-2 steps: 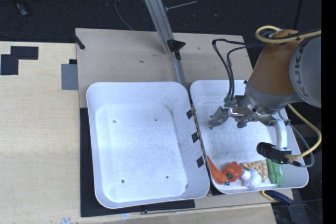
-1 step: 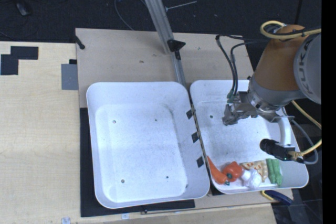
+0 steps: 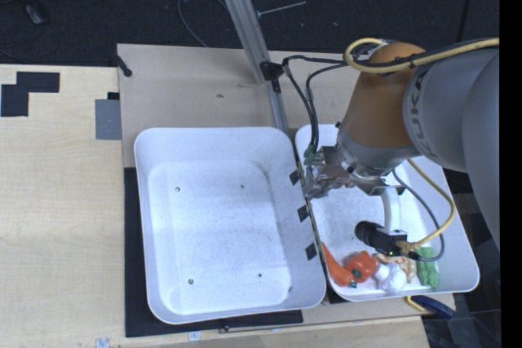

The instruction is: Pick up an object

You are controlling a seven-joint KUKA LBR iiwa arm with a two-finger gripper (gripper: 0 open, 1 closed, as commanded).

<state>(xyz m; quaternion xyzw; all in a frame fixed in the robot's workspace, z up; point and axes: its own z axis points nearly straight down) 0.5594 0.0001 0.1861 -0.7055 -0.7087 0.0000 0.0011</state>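
Bench, two white bins (image 3: 163, 151); claw (image 3: 320, 175) over right bin, opening indiscernible.

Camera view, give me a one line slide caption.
Arm reaching over the right bin, gripper near its left wall, above toys piled at the near edge.

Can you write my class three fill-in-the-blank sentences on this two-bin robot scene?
1. The toys lie in the ____ bin as the camera sees it.
2. The band above the arm's wrist is ____.
3. The toys sit at the bin's ____ end, closest to the camera.

Missing words: right; orange; near
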